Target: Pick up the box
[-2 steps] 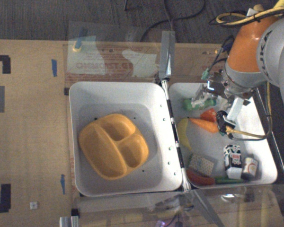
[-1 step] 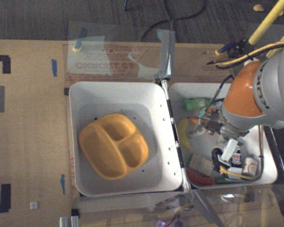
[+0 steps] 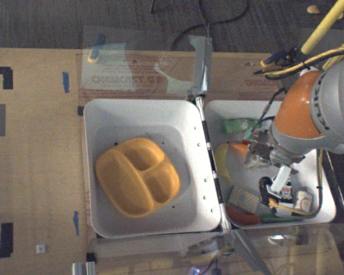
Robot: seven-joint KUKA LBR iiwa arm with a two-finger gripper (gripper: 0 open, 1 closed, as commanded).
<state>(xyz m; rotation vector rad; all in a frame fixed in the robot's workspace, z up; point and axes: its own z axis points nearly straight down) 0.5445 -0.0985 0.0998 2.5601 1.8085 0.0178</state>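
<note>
**Gripper low in the cluttered bin, box not yet taken**

Two white bins are carried side by side on a brown surface [image 3: 34, 171]. The left bin [image 3: 103, 122], well apart from the gripper beyond the dividing rims, is taken up by an orange divided plate [image 3: 139, 176], which is judged to play no part in the task. The arm [image 3: 309, 113] is extended in from the view's right, so that the gripper [image 3: 257, 155] is set low inside the right bin [image 3: 236, 173], among the small things.

How far the gripper is open cannot be told, and nothing is seen held in it. Just beside it, toward the dividing rims, an orange carrot-like piece [image 3: 239, 148] and a yellow piece [image 3: 221, 156] are found. A green packet [image 3: 236, 125] is seen past it, by the far wall. On its camera side, a grey textured pad [image 3: 244, 198] and a red piece [image 3: 241, 213] are seen.

The box [image 3: 303, 200], judged to be the small pale carton, is lodged in the near corner on the arm's side, apart from the gripper. A shift toward that corner is judged necessary before any grasp.
</note>
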